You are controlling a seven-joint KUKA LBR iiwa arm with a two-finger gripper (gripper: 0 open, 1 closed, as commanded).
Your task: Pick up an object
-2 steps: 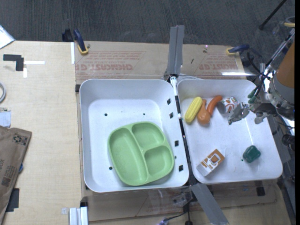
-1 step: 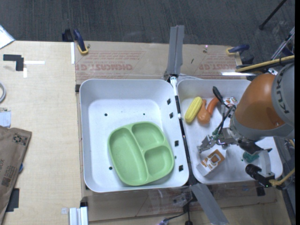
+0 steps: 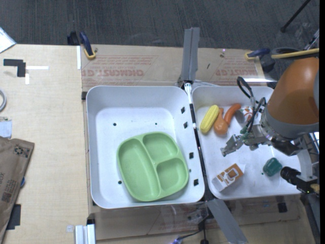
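Observation:
The right bin [image 3: 254, 189] holds a yellow corn cob [image 3: 209, 119] and an orange carrot [image 3: 226, 119] side by side near its back left. A small orange-and-white carton [image 3: 228, 176] lies by its front left, and a dark green object [image 3: 272, 166] lies toward the right. My gripper [image 3: 231, 145] hangs low over the white floor of this bin, below the carrot and above the carton, apart from both. Nothing shows in its grasp. The grey arm with its orange band [image 3: 300, 88] covers the bin's right side.
The left bin [image 3: 101, 136] holds a light green divided plate [image 3: 152, 165]. A raised divider [image 3: 192, 118] separates the two bins. A grey upright bracket [image 3: 191, 55] stands behind them. Cables and a black fitting [image 3: 292, 176] sit by the right bin's far edge.

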